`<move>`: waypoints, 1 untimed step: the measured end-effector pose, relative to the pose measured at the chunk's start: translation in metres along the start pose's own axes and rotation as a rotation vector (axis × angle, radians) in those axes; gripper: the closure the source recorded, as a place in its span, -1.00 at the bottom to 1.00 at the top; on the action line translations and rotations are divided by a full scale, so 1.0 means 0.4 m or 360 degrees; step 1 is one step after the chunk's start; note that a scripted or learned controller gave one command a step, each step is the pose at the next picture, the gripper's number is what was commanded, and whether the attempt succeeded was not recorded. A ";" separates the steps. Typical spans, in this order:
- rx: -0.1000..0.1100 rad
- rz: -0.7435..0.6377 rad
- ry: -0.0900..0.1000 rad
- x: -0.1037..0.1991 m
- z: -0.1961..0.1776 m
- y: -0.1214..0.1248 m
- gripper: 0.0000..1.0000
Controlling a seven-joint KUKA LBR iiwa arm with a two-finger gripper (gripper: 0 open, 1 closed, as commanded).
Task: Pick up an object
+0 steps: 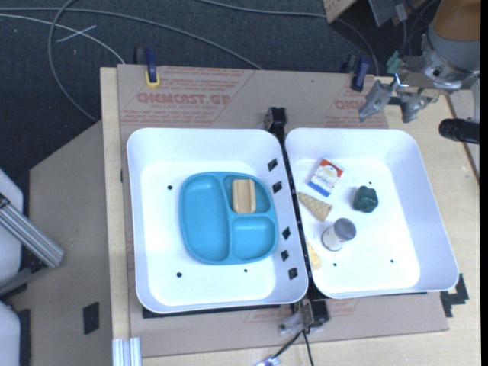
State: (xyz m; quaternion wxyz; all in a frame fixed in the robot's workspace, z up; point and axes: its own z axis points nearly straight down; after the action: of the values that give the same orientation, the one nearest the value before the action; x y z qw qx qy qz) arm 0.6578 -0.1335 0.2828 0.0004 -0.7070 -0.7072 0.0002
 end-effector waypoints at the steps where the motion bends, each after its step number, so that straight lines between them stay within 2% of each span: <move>1: 0.0008 0.0001 0.0001 -0.007 0.106 -0.004 -1.00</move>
State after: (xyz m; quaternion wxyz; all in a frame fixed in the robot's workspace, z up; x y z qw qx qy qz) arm 0.6562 -0.1363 0.2402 0.0024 -0.7072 -0.7070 0.0017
